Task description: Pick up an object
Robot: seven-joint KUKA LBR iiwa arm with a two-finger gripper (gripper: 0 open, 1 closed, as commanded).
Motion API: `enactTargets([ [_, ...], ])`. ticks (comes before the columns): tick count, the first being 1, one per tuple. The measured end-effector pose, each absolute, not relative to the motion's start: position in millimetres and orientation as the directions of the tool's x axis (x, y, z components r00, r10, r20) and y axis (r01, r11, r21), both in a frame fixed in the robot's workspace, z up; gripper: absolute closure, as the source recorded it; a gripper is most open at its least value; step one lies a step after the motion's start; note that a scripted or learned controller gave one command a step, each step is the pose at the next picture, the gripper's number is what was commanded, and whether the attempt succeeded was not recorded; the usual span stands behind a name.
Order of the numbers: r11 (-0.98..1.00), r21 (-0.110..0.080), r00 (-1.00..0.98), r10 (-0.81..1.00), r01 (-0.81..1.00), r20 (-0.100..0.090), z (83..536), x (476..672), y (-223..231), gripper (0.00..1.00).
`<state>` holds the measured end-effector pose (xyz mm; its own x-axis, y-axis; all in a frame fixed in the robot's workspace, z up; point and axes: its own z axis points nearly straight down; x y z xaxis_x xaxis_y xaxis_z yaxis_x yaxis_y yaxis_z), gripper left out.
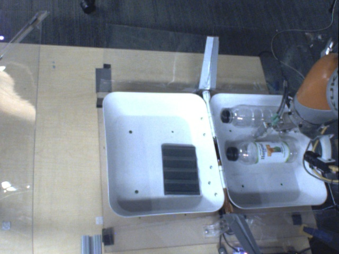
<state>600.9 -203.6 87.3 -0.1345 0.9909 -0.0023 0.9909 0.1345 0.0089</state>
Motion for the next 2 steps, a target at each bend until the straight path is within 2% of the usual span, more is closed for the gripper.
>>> enactTargets([
  [1, 0.228, -0.028, -0.227, 0.974, 0.973, 0.011, 84, 643.0, -209, 0.0],
  [2, 0.313, 0.009, -0.313, 0.95, 0.95, -0.003, 88, 589.2, -167, 0.0],
])
